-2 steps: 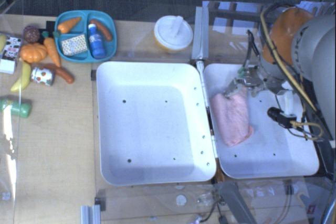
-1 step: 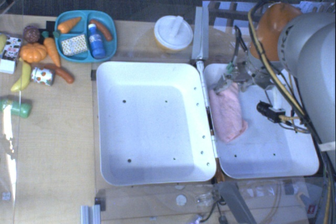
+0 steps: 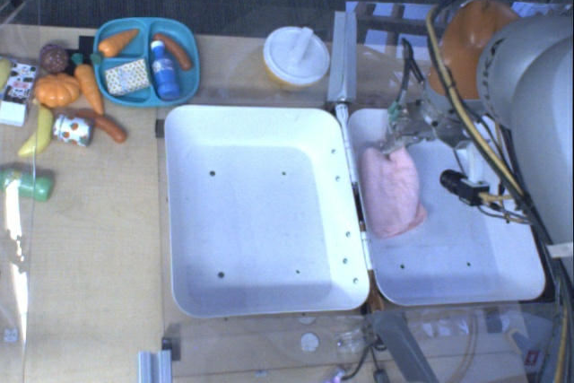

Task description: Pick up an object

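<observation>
We see a wooden bench (image 3: 99, 282) with two white bins; dark floor behind. Pink cloth (image 3: 392, 191) lies in the right bin (image 3: 475, 269), just below the gripper (image 3: 405, 128), touching it; finger state unclear.

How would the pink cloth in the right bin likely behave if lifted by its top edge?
The pink cloth looks soft and bunched, so it would probably droop. Lying flat against the right bin, it seems unlikely to roll. The gripper sits at its upper edge.
</observation>
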